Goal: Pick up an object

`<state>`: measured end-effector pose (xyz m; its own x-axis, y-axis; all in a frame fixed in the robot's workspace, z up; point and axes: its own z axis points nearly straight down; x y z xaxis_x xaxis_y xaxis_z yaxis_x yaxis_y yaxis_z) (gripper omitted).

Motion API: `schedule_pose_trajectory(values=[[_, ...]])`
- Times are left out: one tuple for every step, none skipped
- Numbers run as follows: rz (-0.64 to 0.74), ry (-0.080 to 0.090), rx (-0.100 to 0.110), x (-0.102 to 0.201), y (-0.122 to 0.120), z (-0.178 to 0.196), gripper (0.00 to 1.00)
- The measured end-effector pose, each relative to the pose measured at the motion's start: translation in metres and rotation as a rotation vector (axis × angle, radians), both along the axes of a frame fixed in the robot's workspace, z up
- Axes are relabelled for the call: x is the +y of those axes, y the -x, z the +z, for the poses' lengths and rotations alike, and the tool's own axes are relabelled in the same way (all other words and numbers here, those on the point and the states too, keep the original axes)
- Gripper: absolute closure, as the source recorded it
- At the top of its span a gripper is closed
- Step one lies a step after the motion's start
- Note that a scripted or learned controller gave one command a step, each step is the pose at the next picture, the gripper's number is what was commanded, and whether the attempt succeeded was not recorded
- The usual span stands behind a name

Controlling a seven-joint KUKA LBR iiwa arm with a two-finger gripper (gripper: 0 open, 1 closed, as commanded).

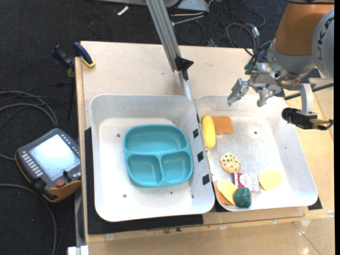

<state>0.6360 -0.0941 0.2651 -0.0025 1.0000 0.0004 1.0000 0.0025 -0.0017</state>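
Your fingers [249, 93] hang spread apart with nothing between them, one tip at the left [235, 94] and the other at the right [263, 98], poised over the far rim of the right bin [287, 142], which sits on the counter [133, 68]. Every candidate for pickup lies nearer the camera than the fingers. Closest to them, down and to the left, you have a yellow banana-shaped piece [209, 131] lying lengthwise along the bin's left wall, with an orange flat slice [222, 125] touching its right side. Farther from the fingers, toward the near edge, a round cookie with dark chips [230, 162] rests alone on the bin floor. Beyond that, at the near rim, a cluster sits together: a yellow wedge [270, 180] on the right, a small white and pink packet [247, 181] just beside it, a dark green piece [243, 197] in front of the packet, and a yellow-orange slice [227, 191] touching the green piece on its left. Well to the left of the fingers, the left bin [106, 142] holds a teal divided plate [158, 154] with three compartments. A grey metal pole [164, 25] slants across the counter behind the bins, left of the fingers.
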Motion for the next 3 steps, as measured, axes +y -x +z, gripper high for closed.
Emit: schedule_pose_trajectory(values=[[0.000,0.000,0.000,0.000,0.000,0.000,0.00],[-0.002,0.000,0.005,0.005,0.009,-0.057,0.00],[-0.003,0.001,0.003,-0.001,0.006,-0.104,0.00]])
